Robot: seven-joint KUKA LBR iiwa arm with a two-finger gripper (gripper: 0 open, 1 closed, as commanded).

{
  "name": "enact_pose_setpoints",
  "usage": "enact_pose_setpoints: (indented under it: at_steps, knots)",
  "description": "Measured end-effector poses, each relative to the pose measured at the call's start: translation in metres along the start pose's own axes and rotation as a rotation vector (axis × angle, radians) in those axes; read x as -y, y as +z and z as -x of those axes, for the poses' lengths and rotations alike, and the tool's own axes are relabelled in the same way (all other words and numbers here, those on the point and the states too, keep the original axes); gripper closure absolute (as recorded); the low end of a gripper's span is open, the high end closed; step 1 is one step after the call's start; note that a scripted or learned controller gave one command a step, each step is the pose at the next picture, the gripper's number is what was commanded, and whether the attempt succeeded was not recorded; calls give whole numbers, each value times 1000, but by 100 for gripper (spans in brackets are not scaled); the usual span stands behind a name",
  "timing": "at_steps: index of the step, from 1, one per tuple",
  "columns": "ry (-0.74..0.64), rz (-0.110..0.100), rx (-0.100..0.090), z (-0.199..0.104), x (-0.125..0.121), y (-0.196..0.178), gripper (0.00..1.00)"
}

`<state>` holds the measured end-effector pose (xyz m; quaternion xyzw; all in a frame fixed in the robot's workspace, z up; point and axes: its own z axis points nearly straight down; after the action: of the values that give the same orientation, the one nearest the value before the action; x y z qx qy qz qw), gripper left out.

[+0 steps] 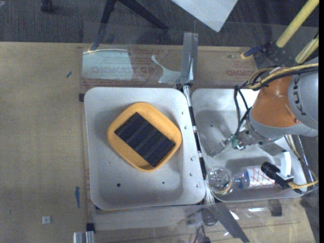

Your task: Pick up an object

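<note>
A clear plastic bottle with a red-patterned label (238, 179) is seen lying on its side at the near edge of the right white bin (212, 103), its transparent round base turned toward the divider between the bins and its dark end pointing to the right. It is judged to be light, thin-walled and slippery, likely to roll or dent under pressure; a hold across the labelled middle of the body, with the fingers closing at right angles to its long axis, is judged the surest.

In the left white bin (98, 110) a yellow, rounded-square plastic device with a dark ribbed panel on top (144, 135) is seen resting flat near the middle. It is judged stiff and broad, so harder to span, with only its edges offering a hold.

The gripper (235, 142) is lowered into the right bin, beneath the orange band of the grey arm (276, 108). The bottle lies near it, just toward the near wall, and apart from it. Whether its grasping parts stand apart or together cannot be told. Nothing is seen held.
</note>
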<state>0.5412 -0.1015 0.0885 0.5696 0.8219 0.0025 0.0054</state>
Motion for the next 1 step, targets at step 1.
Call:
enact_pose_setpoints:
  at_steps: [1]
  knots:
    - [-146,-8,-5,-18,-7,-96,0]
